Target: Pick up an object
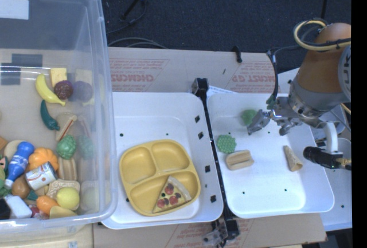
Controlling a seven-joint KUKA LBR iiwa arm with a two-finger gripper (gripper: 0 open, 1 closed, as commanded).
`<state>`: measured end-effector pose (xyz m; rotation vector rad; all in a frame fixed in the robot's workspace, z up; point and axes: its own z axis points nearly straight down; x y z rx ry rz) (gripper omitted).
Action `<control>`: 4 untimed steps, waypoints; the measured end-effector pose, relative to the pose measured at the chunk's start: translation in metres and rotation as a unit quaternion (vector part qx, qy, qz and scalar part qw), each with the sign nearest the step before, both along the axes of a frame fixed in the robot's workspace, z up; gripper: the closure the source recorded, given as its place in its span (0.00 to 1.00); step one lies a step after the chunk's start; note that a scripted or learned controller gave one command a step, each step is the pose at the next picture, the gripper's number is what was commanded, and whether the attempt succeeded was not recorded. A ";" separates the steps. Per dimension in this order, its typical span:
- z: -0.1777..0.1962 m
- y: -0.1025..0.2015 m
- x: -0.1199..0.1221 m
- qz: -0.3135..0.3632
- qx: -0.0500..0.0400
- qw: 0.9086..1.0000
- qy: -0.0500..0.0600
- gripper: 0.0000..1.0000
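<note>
1. The right bin (321, 198) holds four small toy food pieces: a pale green piece (249, 115) near the back, a dark green knobbly piece (226, 143) near the divider, a tan bun-shaped piece (239, 159) just beside it, and a cone-shaped piece (292, 157) toward the right side.
2. No target is named by the task. The pale green piece lies nearest the tool (265, 121) and is judged the likely pick.
3. Handling, as a judgement: all four pieces look like light, hollow plastic, stiff and fairly smooth. A pinched piece may squirt sideways unless it is centred between the jaws.
4. Grip advice: take the pale green piece across its narrowest width. The bun is better taken across its short sides, the cone near its wide end.
5. Arm pose: the arm (321, 72) reaches in from the right, with the wrist low over the rear of the right bin and the tool pointing left toward the pale green piece.
6. Tool state: nothing is seen between the jaws; whether they stand apart or together cannot be told from this view.
7. The left bin (123, 121) carries a yellow divided plate (146, 161) with a toy pizza slice (171, 194) in one compartment.
</note>
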<state>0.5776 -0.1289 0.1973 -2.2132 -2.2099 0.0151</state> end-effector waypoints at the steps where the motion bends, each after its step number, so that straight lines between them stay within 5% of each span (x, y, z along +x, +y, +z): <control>1: 0.007 0.000 0.003 0.001 -0.001 1.000 -0.006 0.00; 3: -0.096 -0.004 0.018 0.002 0.000 1.000 -0.004 0.00; 4: -0.111 -0.003 0.017 0.000 -0.001 1.000 -0.006 0.00</control>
